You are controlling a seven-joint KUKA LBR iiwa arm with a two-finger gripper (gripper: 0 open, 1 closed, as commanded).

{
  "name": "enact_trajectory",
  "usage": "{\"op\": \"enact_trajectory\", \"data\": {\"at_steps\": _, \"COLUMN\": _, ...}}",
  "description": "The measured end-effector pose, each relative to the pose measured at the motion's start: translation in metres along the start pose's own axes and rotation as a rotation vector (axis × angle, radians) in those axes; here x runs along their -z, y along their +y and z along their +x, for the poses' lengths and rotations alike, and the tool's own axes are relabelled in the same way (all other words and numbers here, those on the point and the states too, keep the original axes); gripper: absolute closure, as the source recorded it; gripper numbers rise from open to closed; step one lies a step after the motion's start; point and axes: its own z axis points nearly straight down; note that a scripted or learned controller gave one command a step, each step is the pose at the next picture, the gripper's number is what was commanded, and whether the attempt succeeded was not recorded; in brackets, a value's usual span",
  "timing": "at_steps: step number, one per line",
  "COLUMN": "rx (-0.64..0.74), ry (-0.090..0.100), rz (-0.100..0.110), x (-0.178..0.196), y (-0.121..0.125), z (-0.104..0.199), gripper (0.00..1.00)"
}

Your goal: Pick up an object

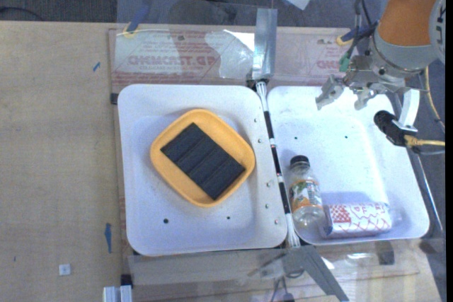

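Two white bins on the surface. Left bin (pixel 141 223): one yellow dish (pixel 164 170) holding one black pad (pixel 202 160). Right bin (pixel 368 166): one small bottle (pixel 304 191) and one red-white pack (pixel 357 217) at 6 o'clock. Gripper (pixel 345 97) at 12 o'clock, fingers apart, holding nothing.

My arm (pixel 414 7) comes in from the right, high at the far corner, its orange band bulging above the grey wrist with yellow and black cables looped around it. Below the wrist my claw (pixel 345 93) hangs pointing down and a little leftward. The two pale fingers (pixel 327 95) are spread apart, one to the left and one to the right, with nothing between them. My claw hovers, gripping nothing.
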Motion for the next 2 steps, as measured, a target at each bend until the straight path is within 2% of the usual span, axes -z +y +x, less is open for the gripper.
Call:
{"op": "enact_trajectory", "data": {"at_steps": 1, "rx": 0.068, "ry": 0.0, "rz": -0.001, "x": -0.064, "y": -0.078, "z": 0.0, "gripper": 0.0}}
{"op": "enact_trajectory", "data": {"at_steps": 2, "rx": 0.01, "ry": -0.003, "rz": -0.012, "x": -0.136, "y": -0.082, "z": 0.005, "gripper": 0.0}}
